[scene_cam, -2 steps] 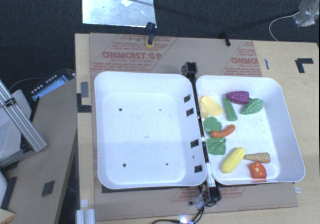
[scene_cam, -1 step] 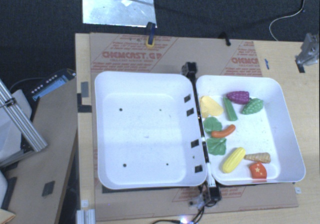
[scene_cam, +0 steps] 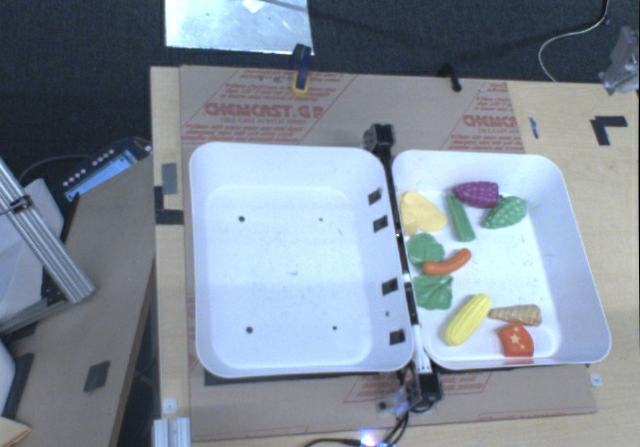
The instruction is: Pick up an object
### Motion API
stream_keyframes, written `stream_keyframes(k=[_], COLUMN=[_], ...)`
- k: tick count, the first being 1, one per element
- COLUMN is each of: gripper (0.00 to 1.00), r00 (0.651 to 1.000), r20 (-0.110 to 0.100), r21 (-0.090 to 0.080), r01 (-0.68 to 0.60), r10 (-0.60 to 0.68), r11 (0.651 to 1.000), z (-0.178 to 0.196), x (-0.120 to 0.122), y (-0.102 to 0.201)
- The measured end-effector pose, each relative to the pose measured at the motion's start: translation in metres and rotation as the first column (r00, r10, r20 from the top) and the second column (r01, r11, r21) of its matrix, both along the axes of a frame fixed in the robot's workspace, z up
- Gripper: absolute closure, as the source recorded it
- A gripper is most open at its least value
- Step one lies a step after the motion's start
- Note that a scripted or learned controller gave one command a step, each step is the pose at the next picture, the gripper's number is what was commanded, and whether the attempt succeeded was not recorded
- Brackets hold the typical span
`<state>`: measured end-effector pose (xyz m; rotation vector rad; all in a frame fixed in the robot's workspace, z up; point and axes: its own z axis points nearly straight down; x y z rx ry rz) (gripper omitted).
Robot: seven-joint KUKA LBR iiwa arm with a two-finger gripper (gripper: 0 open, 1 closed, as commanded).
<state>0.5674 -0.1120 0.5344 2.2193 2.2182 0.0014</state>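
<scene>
We start at the left bin [scene_cam: 290, 265], which offers nothing to grasp, so a descent there would close on bare plastic. Everything worth picking lies in the right bin [scene_cam: 562, 265], and the risks are there. Just past the clipped divider [scene_cam: 400, 255] between the bins, the yellow piece [scene_cam: 420, 210], the two green leaves [scene_cam: 424, 248] [scene_cam: 433, 290] and the orange piece [scene_cam: 446, 261] are packed against one another and close to the wall. We judge that a grasp here could strike the rim, catch two things at once, or slide off the flat leaves. Further right, the green stick [scene_cam: 460, 220] and the purple piece [scene_cam: 476, 194] nearly touch, so one may be nudged while reaching for the other. The corn cob [scene_cam: 467, 319] looks rounded and could roll out of a closing grip. The cone [scene_cam: 516, 314] and the red piece [scene_cam: 516, 340] sit near the front wall, with little room for approach. The bumpy green piece [scene_cam: 505, 212] stands freer and seems the safer target. We cannot tell whether the pincer is apart or together.
</scene>
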Motion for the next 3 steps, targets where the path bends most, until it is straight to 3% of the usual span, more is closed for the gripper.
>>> stream_keyframes(k=[1, 3], gripper=[1.00, 1.00], r00=[1.000, 1.000], r20=[0.000, 0.002], r21=[0.003, -0.001], r01=[-0.005, -0.001], r10=[0.005, 0.001], r11=[1.000, 1.000], z=[0.002, 0.001], x=[-0.084, 0.011], y=[0.017, -0.035])
